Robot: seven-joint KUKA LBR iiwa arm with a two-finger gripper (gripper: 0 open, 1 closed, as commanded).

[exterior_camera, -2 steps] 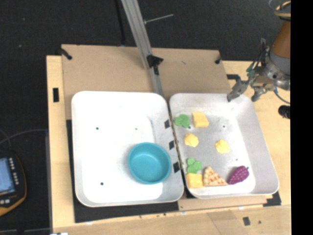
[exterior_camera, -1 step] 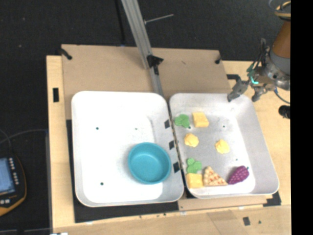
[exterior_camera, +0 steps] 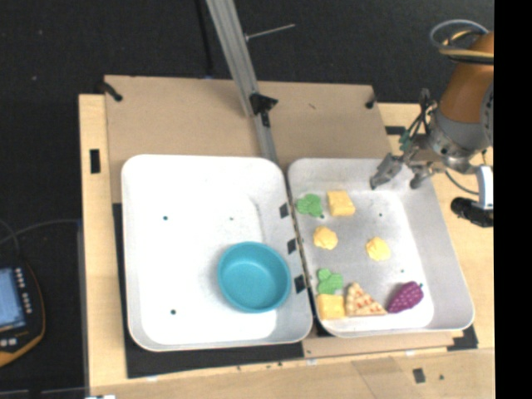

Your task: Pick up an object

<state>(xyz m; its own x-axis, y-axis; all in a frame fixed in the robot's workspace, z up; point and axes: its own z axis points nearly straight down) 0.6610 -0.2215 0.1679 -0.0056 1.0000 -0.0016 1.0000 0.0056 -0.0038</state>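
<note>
Nearest the camera, the right bin (exterior_camera: 440,248) has a row along its front edge: a yellow block (exterior_camera: 330,307), a pizza slice (exterior_camera: 362,301) touching it, and purple grapes (exterior_camera: 405,297) just beside that. A green piece (exterior_camera: 329,281) sits right behind the block. Mid-bin there are two yellow lumps (exterior_camera: 325,238) (exterior_camera: 378,248), then another green piece (exterior_camera: 310,205) and a yellow cube (exterior_camera: 341,204) further back. The left bin (exterior_camera: 166,223) holds a blue bowl (exterior_camera: 253,276) near its front right corner, loads of bare floor otherwise. Gripper (exterior_camera: 402,173) hangs over the right bin's far edge, fingers spread apart, nothing between them, well clear of the toys.
</note>
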